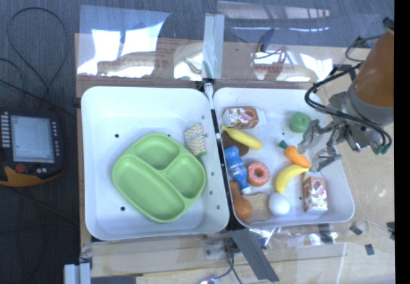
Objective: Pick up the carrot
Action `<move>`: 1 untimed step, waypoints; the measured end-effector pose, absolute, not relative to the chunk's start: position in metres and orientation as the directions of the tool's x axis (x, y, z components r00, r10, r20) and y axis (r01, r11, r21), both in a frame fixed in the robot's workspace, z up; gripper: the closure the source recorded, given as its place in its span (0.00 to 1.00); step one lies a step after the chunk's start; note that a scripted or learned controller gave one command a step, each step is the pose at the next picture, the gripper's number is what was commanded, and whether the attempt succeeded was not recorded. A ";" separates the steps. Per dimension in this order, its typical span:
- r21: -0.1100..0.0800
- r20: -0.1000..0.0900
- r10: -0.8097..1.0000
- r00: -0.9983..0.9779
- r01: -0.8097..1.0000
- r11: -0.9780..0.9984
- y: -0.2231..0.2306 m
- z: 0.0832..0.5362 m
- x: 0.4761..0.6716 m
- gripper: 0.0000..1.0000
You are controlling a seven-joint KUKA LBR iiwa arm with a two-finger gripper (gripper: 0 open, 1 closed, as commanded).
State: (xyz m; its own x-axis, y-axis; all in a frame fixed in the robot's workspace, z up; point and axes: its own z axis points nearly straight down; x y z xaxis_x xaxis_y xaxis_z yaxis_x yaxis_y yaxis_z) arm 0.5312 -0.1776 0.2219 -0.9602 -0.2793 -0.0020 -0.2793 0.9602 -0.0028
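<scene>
Claw (322, 143) hangs spread open with nothing in it, right of centre frame, just right of the carrot (296, 156). The carrot lies in the right bin (339, 209), a banana (288, 177) close below it. My call: slide left, straddle the carrot's middle, keep off the banana, then close.

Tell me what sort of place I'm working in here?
Probably a robotics lab test bench: two white bins of toy food such as the carrot, a teach pendant on grey carpet, and the arm's tool reaching in.
</scene>
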 end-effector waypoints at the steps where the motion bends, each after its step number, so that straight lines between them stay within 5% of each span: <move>1: 0.001 0.000 -0.175 -0.985 -0.175 0.985 -0.171 0.101 0.512 1.00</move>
State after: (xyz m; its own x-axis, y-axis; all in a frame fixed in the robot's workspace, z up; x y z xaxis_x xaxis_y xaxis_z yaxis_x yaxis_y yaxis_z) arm 0.5122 -0.1712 0.1005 -0.9845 -0.1752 -0.0004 -0.1752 0.9845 0.0006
